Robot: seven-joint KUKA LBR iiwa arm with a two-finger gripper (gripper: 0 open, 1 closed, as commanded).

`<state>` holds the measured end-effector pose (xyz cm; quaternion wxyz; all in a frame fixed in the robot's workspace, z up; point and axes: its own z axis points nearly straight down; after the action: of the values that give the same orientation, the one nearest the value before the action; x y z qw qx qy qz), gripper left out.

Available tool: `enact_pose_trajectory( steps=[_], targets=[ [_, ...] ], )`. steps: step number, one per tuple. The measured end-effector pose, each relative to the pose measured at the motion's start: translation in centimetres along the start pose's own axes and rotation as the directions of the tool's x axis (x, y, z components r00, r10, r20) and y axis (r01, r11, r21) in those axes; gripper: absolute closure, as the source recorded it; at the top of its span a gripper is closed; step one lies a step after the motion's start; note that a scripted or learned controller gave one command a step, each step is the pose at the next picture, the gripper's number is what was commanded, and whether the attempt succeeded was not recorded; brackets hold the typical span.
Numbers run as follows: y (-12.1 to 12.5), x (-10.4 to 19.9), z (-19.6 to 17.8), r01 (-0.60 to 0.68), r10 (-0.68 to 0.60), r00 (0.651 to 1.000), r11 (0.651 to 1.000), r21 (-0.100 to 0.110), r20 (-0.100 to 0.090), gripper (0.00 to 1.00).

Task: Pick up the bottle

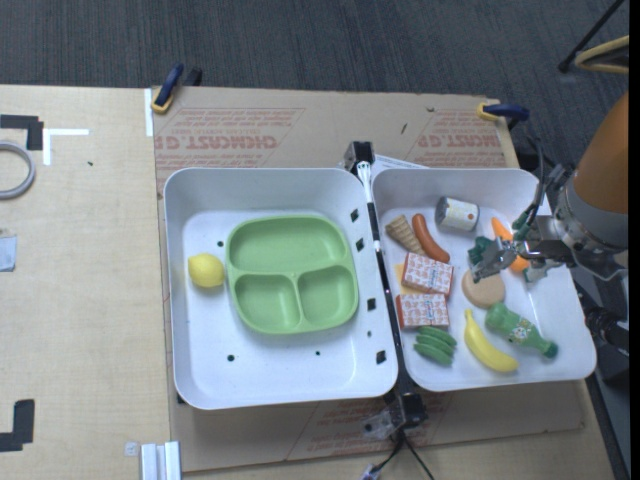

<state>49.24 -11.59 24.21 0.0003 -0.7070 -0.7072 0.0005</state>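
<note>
Cardboard [240,133] printed with red lettering covers the pale wooden bench [80,298], and two shallow white bins sit side by side on it, clipped together along their shared edge. Dark grey carpet [300,18] fills the room beyond the bench's far side. Blue clamps [168,86] pin the cardboard at its far corners.

The gripper [497,259] hangs low over the right bin [570,368], near its right wall, with the grey arm and its orange band [610,168] behind it. Its fingers stand slightly apart with nothing visibly between them. Just beside the gripper lies a small orange carrot [506,240], and directly below it in the view is a round tan biscuit [484,289].

The bottle [520,329] lies on its side on the bin floor, nearer the camera than the gripper and a little to its right, apart from the fingers. It is green, with a fat body, a pale label patch and a narrow neck pointing toward the bin's near right corner. A yellow banana [487,346] lies touching or just beside it.

Well to the gripper's left, the left bin [200,368] holds a green divided tray [293,273] and a lemon [206,270].
</note>
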Motion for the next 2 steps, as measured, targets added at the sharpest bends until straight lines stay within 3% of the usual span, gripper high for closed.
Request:
enact_pose_trajectory(
  steps=[1, 2],
  targets=[
    [-1.53, -0.72, 15.02, 0.022, -0.022, 1.0, 1.0, 0.0, -0.001, 0.0],
    [-1.54, -0.78, 14.08, 0.018, -0.018, 1.0, 1.0, 0.001, 0.0, 1.0]
  ],
)
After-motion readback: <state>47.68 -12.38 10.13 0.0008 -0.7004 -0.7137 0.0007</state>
